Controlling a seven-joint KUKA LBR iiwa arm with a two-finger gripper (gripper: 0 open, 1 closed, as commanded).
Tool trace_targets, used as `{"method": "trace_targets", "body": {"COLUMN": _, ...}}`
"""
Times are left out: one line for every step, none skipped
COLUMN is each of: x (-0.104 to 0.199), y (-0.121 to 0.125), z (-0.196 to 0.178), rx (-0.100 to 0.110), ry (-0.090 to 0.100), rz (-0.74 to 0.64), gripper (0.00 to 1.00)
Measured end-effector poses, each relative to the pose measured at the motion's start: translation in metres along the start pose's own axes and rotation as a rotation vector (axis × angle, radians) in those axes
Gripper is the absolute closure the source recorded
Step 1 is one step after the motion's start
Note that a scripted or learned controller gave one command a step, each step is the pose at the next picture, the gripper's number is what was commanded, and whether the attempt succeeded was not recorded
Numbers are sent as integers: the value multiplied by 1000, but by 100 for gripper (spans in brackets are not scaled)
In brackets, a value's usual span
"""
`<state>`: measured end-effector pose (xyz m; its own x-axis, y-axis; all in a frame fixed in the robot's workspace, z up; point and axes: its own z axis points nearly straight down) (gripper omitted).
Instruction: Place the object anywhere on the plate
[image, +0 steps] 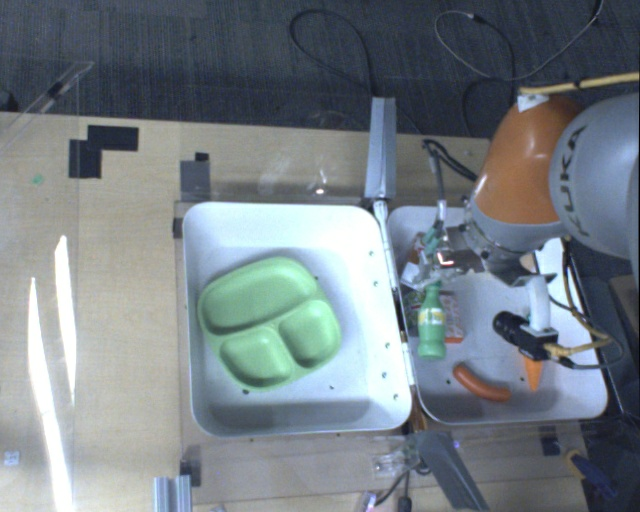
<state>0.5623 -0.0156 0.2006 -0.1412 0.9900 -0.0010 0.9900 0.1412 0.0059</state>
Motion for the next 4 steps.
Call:
{"method": "trace_targets", "body": {"x": 70, "y": 8, "z": 16, "rx": 3, "ry": 2, "rz": -136, "gripper": 100}}
{"method": "trace_targets", "body": {"x": 133, "y": 30, "z": 13, "rx": 2, "ry": 2, "rz": -187, "gripper": 100}}
{"method": "trace_targets", "body": {"x": 132, "y": 30, "z": 13, "rx": 2, "ry": 2, "rz": -186, "gripper": 0}}
{"method": "trace_targets", "body": {"x": 102, "y": 44, "z": 15, "rx": 1, "ry": 1, "rz": 60, "gripper": 0}}
